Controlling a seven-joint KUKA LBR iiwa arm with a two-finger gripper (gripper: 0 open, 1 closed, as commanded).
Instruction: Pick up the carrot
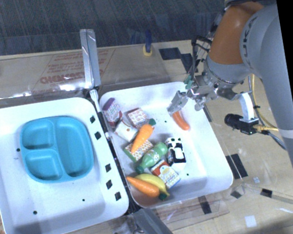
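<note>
Well left of the gripper (184, 100), whose opening I cannot tell, lies the carrot (141, 136), untouched.

Grey arm (263, 66) reaches in from right, orange band up top, gripper (184, 100) low over right bin's (214, 172) upper-right corner.

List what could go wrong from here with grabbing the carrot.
1. The gripper hangs beside a small orange sausage-like piece, not the carrot; it might take the wrong item.
2. The carrot lies against a snack packet and a green vegetable, so a grab may catch neighbours.
3. Another orange piece beside the banana could be mistaken for it.
</note>
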